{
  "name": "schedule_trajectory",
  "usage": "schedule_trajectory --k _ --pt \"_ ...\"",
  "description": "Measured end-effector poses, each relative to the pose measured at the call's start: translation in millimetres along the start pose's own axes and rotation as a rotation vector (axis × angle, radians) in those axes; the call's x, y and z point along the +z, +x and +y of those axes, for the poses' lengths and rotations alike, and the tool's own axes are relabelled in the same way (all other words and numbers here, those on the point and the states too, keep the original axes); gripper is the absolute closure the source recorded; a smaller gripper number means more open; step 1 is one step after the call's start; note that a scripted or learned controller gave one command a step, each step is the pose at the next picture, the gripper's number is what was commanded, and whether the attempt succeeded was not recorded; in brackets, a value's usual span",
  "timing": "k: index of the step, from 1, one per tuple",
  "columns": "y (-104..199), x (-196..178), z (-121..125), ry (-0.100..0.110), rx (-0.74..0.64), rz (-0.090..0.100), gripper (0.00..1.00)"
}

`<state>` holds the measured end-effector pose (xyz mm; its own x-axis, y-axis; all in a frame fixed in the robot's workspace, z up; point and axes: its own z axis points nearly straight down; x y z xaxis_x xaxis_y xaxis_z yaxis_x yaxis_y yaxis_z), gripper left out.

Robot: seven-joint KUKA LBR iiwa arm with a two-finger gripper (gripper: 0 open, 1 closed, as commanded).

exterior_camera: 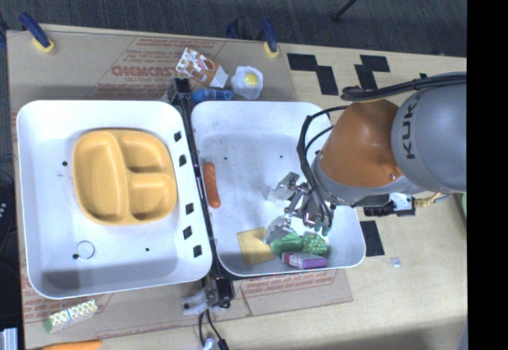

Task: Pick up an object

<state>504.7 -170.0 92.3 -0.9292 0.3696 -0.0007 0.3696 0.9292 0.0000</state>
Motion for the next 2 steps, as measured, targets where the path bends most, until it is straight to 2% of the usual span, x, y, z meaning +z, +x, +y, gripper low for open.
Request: schedule_trajectory --k 1,2 --pt "-13.4 -0.1 -25.1 0.0 -0.412 -0.001 0.0" --pt "8.6 0.6 -47.0 -0.001 -0.852 0.003 0.0"
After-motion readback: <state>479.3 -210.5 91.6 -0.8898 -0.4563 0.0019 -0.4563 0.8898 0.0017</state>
